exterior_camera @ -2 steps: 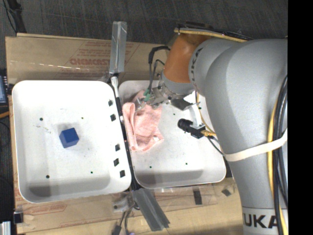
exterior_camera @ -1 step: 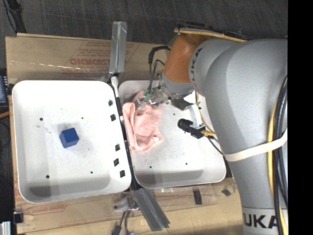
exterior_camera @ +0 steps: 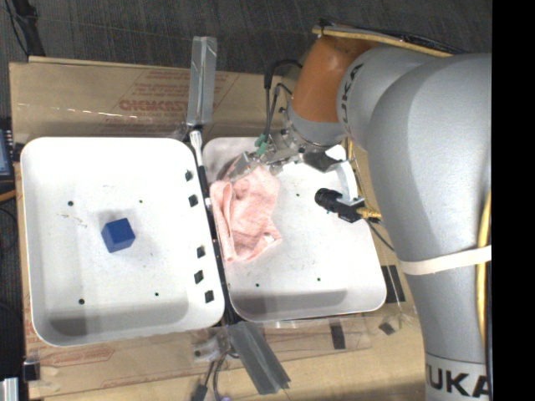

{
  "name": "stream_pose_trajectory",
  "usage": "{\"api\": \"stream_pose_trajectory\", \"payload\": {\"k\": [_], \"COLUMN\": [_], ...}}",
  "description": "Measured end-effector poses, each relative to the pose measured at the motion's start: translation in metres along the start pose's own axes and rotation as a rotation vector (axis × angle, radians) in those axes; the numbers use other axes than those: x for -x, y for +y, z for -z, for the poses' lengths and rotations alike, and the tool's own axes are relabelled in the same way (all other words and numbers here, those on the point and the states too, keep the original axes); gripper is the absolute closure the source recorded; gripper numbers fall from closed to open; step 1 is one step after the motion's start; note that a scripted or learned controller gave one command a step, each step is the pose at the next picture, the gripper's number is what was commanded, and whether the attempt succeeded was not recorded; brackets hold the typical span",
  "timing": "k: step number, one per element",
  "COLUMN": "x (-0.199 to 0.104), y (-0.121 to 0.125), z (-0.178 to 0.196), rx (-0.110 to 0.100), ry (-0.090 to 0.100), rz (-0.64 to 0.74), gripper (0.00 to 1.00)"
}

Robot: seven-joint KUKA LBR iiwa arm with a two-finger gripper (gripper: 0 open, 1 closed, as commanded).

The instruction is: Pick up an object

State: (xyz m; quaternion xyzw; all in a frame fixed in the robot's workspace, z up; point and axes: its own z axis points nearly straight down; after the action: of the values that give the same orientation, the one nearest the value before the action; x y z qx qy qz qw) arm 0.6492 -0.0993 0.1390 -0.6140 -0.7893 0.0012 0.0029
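A crumpled pink cloth lies in the right bin, against its left wall. Its upper end rises toward my gripper, which sits low over the bin's far left corner and touches or overlaps the cloth's top edge. The wrist and the orange band hide how the gripper meets the cloth. A small blue cube rests on the floor of the left bin, far from the gripper.
The grey arm covers the right side of the view and overhangs the right bin's right edge. A black fitting with a cable hangs over that bin. A grey divider with black clips separates the bins.
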Motion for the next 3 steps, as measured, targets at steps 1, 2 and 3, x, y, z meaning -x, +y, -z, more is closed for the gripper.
{"api": "stream_pose_trajectory", "payload": {"k": [1, 2, 3], "x": [-0.002, -0.004, -0.005], "y": [0.008, 0.009, 0.009], "z": [-0.05, -0.043, 0.144], "rx": [-0.001, -0.007, -0.001], "ry": [0.0, 0.003, -0.001], "rz": [0.038, 0.045, -0.082], "gripper": [0.0, 1.0, 1.0]}}
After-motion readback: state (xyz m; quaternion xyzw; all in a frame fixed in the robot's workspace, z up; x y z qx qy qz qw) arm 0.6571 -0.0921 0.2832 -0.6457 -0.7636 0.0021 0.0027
